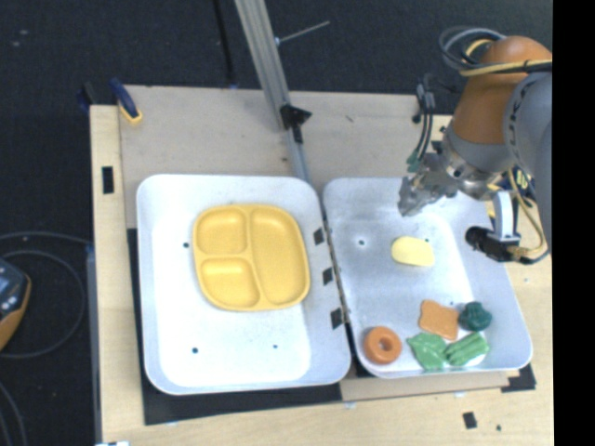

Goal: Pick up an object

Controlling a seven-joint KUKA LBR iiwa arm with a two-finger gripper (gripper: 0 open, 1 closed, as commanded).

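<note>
Gripper (414, 198) poised over upper part of right bin (372, 203), above and just apart from pale yellow lemon-shaped piece (412, 251). Nothing seen between its tips; open or clenched, cannot tell. Lower right corner: orange ring (381, 344), orange toast-like piece (438, 319), green toy vegetables (449, 350). Left bin (167, 342) bearing yellow divided plate (251, 255).

Readable text: none anywhere.
Bins (167, 249): plain white, unmarked.
Yellow tray (251, 255): no lettering or numbers.
</note>
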